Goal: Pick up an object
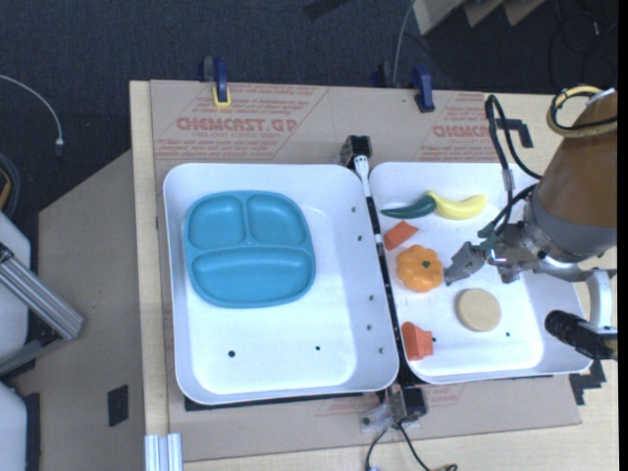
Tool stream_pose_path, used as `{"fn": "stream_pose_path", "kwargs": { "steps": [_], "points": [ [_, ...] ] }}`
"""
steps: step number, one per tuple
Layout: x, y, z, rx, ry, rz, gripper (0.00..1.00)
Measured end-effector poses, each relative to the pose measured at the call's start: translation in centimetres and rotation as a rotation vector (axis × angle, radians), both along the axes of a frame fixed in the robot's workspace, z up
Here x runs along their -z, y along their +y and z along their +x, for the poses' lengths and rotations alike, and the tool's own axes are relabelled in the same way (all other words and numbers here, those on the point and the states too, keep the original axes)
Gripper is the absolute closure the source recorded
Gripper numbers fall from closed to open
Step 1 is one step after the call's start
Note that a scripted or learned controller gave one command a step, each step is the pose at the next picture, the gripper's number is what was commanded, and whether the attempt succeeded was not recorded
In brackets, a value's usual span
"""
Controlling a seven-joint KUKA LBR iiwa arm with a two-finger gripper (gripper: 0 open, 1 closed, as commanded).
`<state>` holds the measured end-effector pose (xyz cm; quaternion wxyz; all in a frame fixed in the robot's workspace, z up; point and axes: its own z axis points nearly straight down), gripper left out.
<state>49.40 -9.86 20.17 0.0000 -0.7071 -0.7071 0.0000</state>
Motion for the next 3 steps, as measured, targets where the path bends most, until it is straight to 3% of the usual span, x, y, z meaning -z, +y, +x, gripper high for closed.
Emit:
{"fn": "stream_pose_path", "kwargs": {
  "steps": [1,2,3],
  "points": [
    [6.3,0.5,-0.2,0.000,0.008,0.002,0.00],
    [11.4,0.5,-0.2,0.001,-0.002,-0.001,0.00],
    [10.0,0.3,0.0,0.003,-0.009,-0.005,1.00]
  ]
}}
